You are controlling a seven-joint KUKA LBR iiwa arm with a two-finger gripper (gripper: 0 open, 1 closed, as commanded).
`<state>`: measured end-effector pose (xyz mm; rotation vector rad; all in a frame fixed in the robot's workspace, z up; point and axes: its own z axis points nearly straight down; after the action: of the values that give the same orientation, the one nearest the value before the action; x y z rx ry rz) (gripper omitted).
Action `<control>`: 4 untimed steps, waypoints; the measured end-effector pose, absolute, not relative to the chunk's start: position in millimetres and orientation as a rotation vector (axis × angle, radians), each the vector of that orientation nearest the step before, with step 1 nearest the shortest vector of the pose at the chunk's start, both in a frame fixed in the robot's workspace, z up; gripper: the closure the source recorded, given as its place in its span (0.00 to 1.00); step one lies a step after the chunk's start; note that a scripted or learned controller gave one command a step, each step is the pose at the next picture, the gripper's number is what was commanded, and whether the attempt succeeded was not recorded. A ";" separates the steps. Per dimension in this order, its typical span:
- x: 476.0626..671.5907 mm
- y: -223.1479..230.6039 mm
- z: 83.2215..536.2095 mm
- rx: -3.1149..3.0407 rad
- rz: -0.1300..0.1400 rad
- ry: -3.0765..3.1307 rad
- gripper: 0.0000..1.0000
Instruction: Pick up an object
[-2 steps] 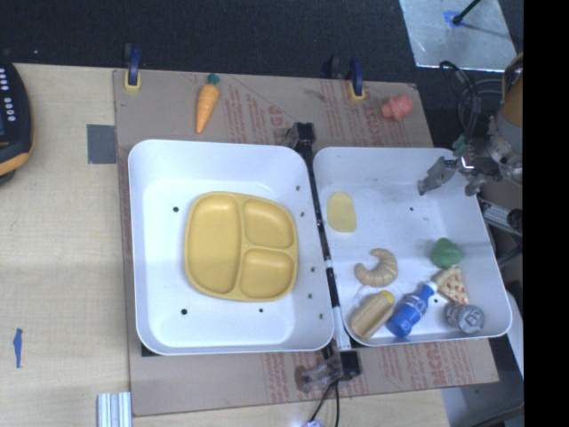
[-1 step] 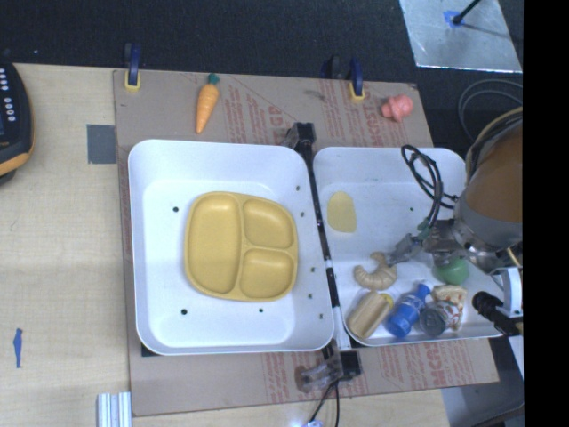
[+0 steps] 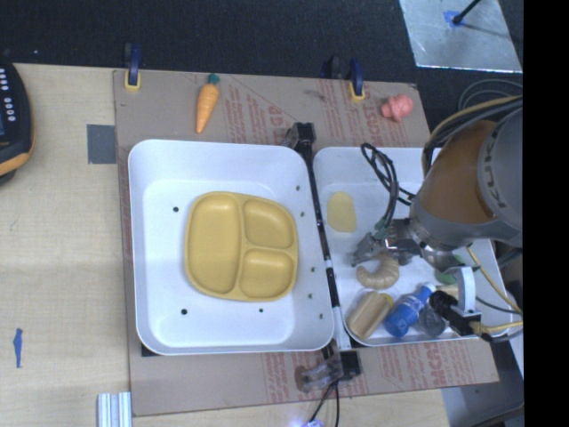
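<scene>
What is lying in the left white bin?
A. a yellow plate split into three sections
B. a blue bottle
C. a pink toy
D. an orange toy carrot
A: the yellow divided plate lies in the middle of the left bin, while the blue bottle is in the right bin, and the toy carrot and the pink toy lie on the board behind the bins.

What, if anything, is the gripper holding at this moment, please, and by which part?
It cannot be told: the gripper hangs low in the right white bin, just above the tan ring-shaped pastry, with nothing visibly between its tips.
</scene>
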<state>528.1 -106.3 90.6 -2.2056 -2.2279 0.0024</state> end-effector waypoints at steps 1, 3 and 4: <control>503.5 -120.1 91.3 -2.215 0.007 -2.221 0.00; 537.2 -62.6 197.4 -2.212 -0.011 -2.237 1.00; 568.7 -9.7 276.6 -2.212 -0.011 -2.236 1.00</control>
<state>568.7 -9.7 276.6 -2.2124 -2.2363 -0.0109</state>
